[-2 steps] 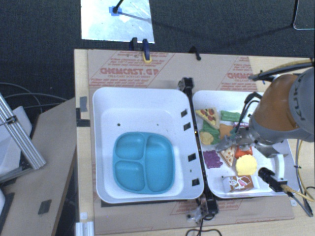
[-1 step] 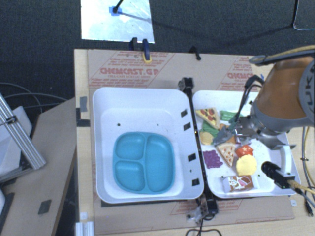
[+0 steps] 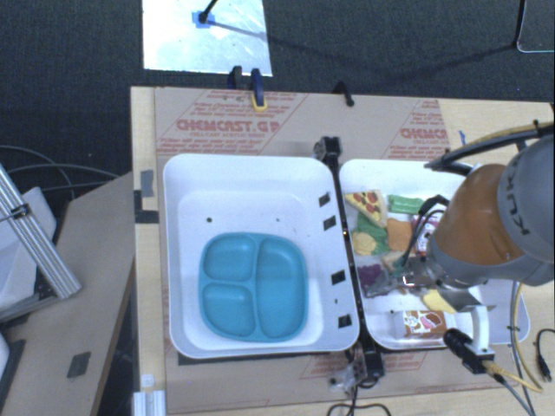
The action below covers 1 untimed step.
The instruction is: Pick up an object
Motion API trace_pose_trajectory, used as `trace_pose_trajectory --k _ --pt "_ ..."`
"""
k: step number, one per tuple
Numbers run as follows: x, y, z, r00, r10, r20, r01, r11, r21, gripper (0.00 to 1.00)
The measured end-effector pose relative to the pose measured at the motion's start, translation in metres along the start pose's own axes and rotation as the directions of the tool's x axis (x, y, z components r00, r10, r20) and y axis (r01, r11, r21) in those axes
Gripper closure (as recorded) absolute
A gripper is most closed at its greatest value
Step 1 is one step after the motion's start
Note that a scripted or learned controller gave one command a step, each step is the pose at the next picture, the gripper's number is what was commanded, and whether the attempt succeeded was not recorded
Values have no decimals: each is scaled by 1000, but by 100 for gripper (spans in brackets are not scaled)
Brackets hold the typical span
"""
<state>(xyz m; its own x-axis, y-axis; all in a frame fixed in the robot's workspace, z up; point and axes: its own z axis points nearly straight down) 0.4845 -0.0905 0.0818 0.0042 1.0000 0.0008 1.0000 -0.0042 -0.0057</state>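
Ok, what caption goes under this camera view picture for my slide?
Robot arm reaching into the right bin of toy food, beside the left bin holding a blue divided plate.

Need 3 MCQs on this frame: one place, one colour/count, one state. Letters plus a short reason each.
1. Where is the blue divided plate?
A. in the left bin
B. in the right bin
C. on the floor

2. How many compartments does the plate have?
A. two
B. three
C. five

3. How does the arm stand?
A. parked beyond the bench
B. over the left bin
C. reaching over the right bin, above the toy food

Answers:
1. A, the plate lies flat on the left bin's floor.
2. B, two small sections at left and one long one at right.
3. C, its orange band and wrist cover the right bin's right part, beside the pizza slice.
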Motion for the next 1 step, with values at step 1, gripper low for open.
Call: trace_pose_trajectory --k 1 --pt "7 3 -4 1000 -5 3 5 1000 -10 0"
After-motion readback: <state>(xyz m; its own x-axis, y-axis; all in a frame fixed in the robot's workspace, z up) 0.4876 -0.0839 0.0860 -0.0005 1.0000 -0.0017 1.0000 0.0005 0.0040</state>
